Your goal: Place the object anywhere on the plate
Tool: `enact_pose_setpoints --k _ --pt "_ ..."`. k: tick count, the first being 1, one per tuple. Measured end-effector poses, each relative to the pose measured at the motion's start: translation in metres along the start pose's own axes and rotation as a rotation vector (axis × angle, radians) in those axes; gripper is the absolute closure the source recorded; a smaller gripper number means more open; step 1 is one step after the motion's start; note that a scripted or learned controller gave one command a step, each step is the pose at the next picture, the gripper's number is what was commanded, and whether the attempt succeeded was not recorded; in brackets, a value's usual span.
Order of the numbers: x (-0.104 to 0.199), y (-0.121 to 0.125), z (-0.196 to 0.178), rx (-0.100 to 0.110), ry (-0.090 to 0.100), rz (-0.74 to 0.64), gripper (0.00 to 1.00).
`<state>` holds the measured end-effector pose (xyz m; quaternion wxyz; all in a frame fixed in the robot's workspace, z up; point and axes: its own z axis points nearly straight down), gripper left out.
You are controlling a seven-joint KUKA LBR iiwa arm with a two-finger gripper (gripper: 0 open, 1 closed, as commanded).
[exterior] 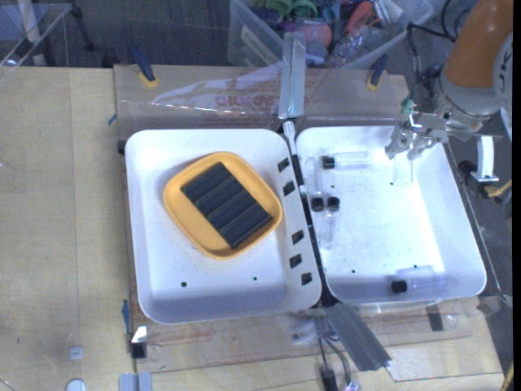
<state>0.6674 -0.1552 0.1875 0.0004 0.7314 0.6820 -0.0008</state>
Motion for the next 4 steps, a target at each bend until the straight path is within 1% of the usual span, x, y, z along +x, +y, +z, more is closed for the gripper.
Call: enact_pose_setpoints --k 1,2,3,4 --pt "0.0 0.0 0.0 0.0 0.0 0.0 0.0" --pt "0.04 -0.02 -0.038 0.002 0.003 0.033 0.0" --pt "0.041 -0.028 -0.043 0.003 0.004 0.034 0.0" --pt "0.047 -0.034 -0.057 0.0 0.002 0.073 0.0"
